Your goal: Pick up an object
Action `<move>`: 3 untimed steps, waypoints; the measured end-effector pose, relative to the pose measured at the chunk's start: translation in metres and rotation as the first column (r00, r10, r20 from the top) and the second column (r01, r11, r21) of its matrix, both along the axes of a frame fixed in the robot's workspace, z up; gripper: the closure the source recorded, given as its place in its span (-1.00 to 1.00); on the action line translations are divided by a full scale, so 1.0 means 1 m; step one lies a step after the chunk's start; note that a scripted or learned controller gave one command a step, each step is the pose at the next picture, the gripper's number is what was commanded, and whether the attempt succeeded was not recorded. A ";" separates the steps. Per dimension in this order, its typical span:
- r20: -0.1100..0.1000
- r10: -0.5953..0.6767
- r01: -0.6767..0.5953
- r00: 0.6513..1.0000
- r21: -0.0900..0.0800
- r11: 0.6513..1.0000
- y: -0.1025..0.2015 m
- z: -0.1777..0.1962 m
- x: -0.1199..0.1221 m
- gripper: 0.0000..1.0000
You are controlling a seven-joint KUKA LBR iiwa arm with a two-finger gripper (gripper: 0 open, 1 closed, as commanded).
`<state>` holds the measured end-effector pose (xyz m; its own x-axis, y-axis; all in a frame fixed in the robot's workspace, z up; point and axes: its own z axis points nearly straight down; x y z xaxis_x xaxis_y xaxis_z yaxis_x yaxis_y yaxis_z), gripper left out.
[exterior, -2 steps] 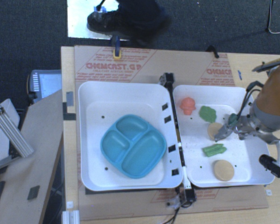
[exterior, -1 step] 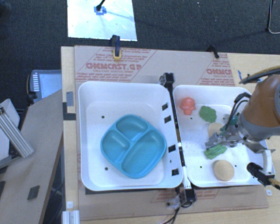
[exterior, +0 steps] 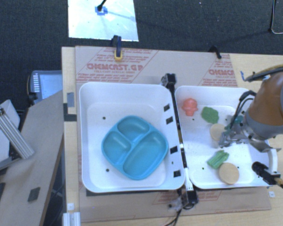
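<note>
Far left of the frame we note a grey side surface (exterior: pixel 37 140) with a metal rail (exterior: pixel 9 126) lying across it at a slant, and above it a small ribbed device (exterior: pixel 36 84). At upper left, on the dark floor, lies a pale square sheet (exterior: pixel 101 13) with a small blue mark. The bench (exterior: pixel 69 79) carries a printed cardboard sheet (exterior: pixel 146 62), held at its top edge by a yellow clamp (exterior: pixel 118 48). On it the left bin (exterior: pixel 92 95) holds a blue divided plate (exterior: pixel 134 147), three compartments, sitting somewhat right of the bin's middle and turned at an angle. A black-clipped seam (exterior: pixel 176 126) runs between the two bins. In the right bin (exterior: pixel 198 180) we count five things: a pink-orange piece (exterior: pixel 190 106) near the upper left corner; a green leafy lump (exterior: pixel 210 114) just beside it to the right; a pale tan round piece (exterior: pixel 216 132) below that, at mid-bin; a bright green ridged piece (exterior: pixel 218 159) lower down; and a tan disc (exterior: pixel 228 173) just beside it at the bin's lower edge. The gripper (exterior: pixel 226 136) sits low over the middle of the right bin, touching or just beside the pale tan round piece; we cannot tell how the claw stands. The arm (exterior: pixel 271 109), orange band and grey wrist, fills the right of the frame over the bin's right side.
</note>
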<state>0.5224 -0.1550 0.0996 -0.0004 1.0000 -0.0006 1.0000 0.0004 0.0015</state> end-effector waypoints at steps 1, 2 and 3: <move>0.003 0.003 -0.003 1.000 0.000 1.000 0.005 0.060 -0.004 1.00; 0.005 0.004 -0.004 1.000 -0.001 1.000 0.007 0.115 0.007 1.00; 0.005 0.005 -0.005 1.000 -0.001 1.000 0.007 0.169 0.009 1.00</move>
